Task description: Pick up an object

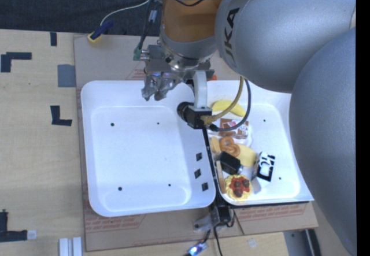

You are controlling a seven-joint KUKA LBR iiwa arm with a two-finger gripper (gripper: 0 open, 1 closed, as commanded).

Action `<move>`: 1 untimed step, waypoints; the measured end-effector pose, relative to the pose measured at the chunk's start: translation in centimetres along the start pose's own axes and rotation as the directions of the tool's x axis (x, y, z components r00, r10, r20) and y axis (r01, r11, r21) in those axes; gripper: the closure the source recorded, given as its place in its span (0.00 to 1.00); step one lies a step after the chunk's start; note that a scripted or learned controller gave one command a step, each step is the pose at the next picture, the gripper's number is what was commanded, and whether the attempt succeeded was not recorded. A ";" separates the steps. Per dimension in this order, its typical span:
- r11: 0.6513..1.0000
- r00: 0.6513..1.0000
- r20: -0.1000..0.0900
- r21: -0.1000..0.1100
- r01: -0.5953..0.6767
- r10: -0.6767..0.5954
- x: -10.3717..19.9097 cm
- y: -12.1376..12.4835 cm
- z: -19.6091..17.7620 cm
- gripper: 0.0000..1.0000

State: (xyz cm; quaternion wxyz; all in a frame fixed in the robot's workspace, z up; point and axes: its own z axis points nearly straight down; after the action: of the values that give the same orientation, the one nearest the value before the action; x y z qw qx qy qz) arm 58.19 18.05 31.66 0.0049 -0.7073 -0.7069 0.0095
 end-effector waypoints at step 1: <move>1.000 1.000 -0.009 -0.029 0.005 -0.005 2.8 4.5 -9.1 1.00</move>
State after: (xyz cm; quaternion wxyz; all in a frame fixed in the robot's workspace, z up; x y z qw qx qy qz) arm 62.89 20.91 40.62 -0.0020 -0.7055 -0.7086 -0.0041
